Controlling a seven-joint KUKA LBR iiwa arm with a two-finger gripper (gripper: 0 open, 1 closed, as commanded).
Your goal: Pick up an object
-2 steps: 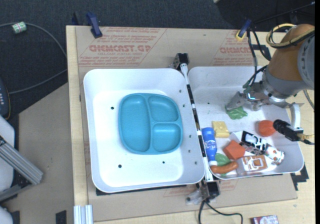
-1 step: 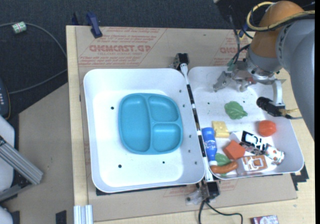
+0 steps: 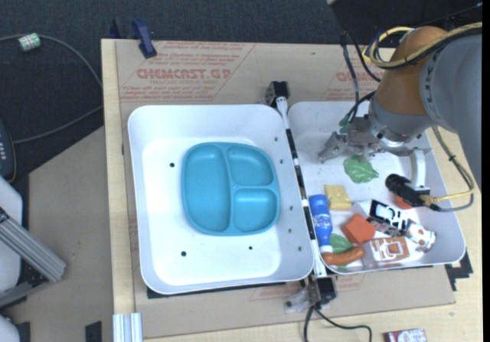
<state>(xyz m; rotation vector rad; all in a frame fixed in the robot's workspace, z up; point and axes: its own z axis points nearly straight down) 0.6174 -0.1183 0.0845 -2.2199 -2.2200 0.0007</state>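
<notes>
Green object [image 3: 360, 171] in right bin [image 3: 306, 120], gripper [image 3: 346, 146] just above it, grip state unclear, toys crowd near edge.

on the tabletop [image 3: 122, 180] two bins sit side by side. the left bin [image 3: 153, 141] holds a divided plate [image 3: 228, 187] at its centre. the right bin [image 3: 452, 241] has toys [image 3: 360, 235] crowded toward 6 o'clock, and a leaf-shaped piece [image 3: 360, 171] near its middle.

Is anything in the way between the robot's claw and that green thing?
Nothing visible. The gripper hangs just above and left of the green object in the right bin, with bare white floor between them.
</notes>
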